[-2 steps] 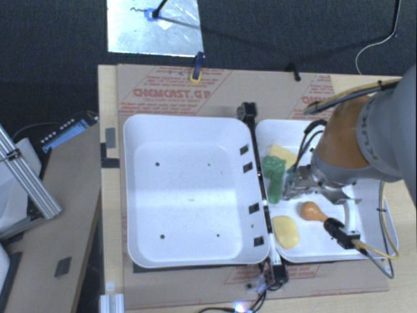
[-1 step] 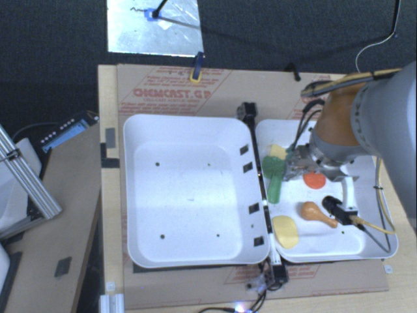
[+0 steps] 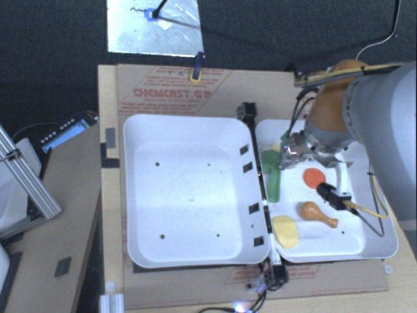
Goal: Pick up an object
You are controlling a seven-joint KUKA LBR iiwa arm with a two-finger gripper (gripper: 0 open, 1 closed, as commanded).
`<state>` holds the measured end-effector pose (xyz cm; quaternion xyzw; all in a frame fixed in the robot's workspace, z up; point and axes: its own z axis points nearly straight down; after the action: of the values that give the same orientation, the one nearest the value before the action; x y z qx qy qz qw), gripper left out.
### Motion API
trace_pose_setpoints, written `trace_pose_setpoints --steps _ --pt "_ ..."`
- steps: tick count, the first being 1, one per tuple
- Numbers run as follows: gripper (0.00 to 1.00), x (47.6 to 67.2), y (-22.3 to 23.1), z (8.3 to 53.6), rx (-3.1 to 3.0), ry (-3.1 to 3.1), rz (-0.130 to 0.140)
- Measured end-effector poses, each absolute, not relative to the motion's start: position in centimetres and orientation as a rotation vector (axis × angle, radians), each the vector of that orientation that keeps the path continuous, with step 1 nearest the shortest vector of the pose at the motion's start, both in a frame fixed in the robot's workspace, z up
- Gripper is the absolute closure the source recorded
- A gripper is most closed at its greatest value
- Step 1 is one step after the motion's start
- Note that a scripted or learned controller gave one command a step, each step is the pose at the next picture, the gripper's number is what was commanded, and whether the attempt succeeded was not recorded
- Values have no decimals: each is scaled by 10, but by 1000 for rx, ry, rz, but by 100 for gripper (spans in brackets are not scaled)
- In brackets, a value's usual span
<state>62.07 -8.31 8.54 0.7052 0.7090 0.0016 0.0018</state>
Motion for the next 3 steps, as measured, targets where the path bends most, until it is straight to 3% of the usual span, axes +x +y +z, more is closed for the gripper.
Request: trace_pose_setpoints --steps 2,3 --pt "100 622 -84 107 2203 2230 8" --pt "100 671 -120 382 2201 2213 19"
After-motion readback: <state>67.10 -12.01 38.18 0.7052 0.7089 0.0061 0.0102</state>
